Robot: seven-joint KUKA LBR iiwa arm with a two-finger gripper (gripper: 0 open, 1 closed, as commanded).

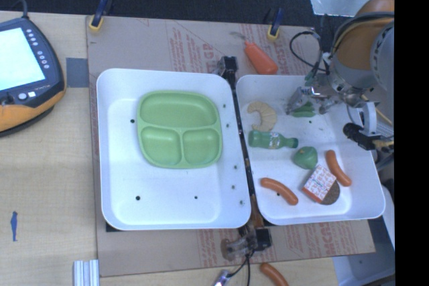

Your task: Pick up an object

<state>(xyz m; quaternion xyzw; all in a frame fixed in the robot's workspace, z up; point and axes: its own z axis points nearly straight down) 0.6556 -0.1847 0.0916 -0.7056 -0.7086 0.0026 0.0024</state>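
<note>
my fingers [303, 104] hang low in the right bin's [365, 207] far corner, over a small green piece [303, 112]; i cannot tell if they are apart. it looks light, stiff and slick, best pinched across its narrow middle.

You have two white bins [120, 204] [365, 207], one green plate [179, 128], three sausages [279, 190] [338, 167] [274, 273], one green bottle [271, 140], one croissant [263, 115] and one carrot [260, 58].
</note>
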